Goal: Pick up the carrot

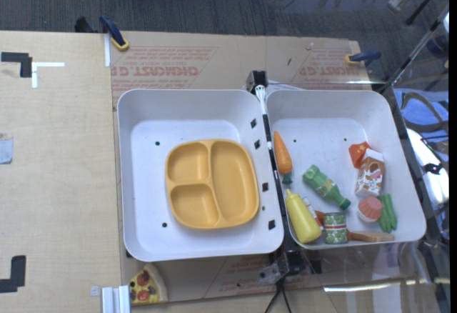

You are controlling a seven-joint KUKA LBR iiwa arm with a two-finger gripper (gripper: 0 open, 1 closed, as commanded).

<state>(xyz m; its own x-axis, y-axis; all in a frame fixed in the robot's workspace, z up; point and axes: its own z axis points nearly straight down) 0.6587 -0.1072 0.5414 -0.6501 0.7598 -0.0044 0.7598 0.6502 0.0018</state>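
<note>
Looking down from the camera view, the carrot [283, 153] lies in the right bin [323, 103], tight against its left wall, the side farthest from where the arm reaches in. Its leafy end points at a yellow bottle [302, 217], with a green bottle [325, 186] just beside it. A yellow divided plate [212, 183] sits in the left bin [130, 161]. Honestly can't tell whether the gripper is spread or pinching anything.

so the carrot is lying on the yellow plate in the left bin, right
Not quite. The camera view shows the carrot lying in the right bin, against its left wall. The yellow plate is in the left bin.
</note>
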